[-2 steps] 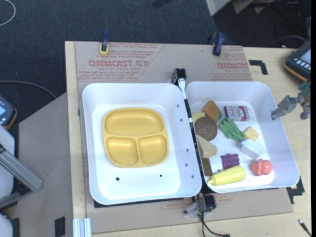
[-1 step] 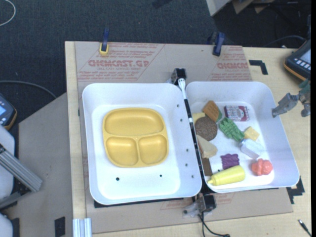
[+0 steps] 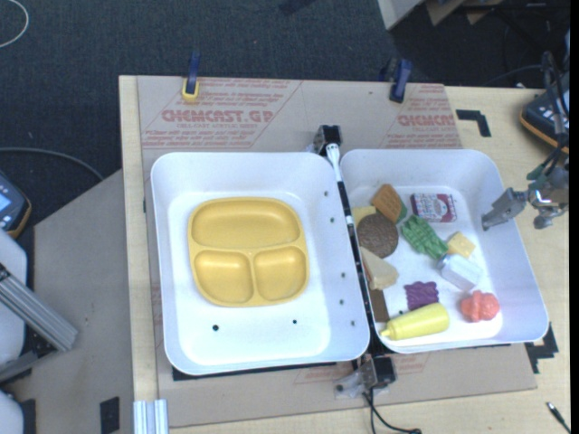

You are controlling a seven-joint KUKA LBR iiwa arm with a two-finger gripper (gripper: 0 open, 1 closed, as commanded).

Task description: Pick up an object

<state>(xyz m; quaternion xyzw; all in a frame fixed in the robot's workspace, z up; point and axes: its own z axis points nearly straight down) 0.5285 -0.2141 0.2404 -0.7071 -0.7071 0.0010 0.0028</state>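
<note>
On the bench, two shallow white bins sit side by side on a brown sheet (image 3: 271, 116) printed in red with "CHEMCAST GP", the same word partly readable again above the right bin. A yellow-tipped clamp (image 3: 191, 84) and a blue clamp (image 3: 399, 80) grip the sheet's far edge.

The left bin (image 3: 172, 242) holds a yellow three-compartment plate (image 3: 247, 250), lying flat near its middle.

The right bin (image 3: 516, 260) holds a scatter of toy foods: a brown waffle-like piece (image 3: 388, 202), a small red-and-white packet (image 3: 433, 207) whose print is too small to read, a round brown patty (image 3: 377, 235), a green leafy piece (image 3: 422, 239), a pale yellow block (image 3: 461, 243), a white-and-pink piece (image 3: 459, 270), a purple bunch (image 3: 421, 293), an orange-pink lump (image 3: 479, 306), and a yellow banana-like piece (image 3: 415, 323) by the near wall. A beige wedge (image 3: 378, 271) lies beside the patty.

The gripper (image 3: 500, 212) hangs at the right bin's far right wall, well apart from the red-and-white packet. Nothing lies between its fingers; whether they are spread or closed, I cannot tell.
</note>
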